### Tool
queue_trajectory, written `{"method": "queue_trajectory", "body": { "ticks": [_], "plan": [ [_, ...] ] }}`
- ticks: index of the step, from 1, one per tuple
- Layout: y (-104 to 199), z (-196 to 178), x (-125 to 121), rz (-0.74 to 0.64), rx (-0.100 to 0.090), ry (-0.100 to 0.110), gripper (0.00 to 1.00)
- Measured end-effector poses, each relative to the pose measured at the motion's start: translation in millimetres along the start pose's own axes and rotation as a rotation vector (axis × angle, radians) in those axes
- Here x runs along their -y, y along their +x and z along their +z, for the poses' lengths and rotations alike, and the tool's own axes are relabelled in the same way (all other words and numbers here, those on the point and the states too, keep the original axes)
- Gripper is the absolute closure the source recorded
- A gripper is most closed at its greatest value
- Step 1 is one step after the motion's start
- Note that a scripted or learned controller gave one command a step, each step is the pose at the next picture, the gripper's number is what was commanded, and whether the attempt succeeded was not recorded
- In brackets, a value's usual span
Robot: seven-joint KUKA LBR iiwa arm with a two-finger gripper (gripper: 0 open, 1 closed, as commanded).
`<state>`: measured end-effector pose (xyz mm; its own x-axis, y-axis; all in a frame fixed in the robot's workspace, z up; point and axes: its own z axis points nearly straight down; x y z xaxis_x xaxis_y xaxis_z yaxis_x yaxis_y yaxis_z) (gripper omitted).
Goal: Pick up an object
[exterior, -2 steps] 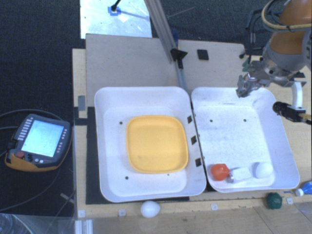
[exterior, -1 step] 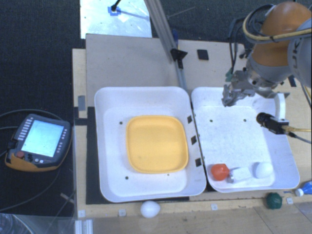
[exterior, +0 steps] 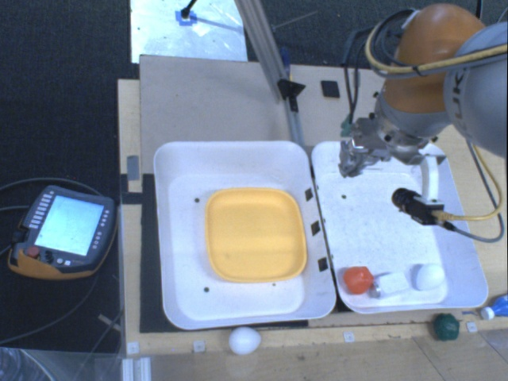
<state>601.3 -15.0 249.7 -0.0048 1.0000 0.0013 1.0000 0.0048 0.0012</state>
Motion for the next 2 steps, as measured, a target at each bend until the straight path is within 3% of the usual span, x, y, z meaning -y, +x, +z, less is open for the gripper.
{"method": "queue_trajectory", "body": {
  "ticks": [2],
  "plan": [
    [105, 9, 30, 0.000, 0.000, 0.000, 1.00]
  ]
}}
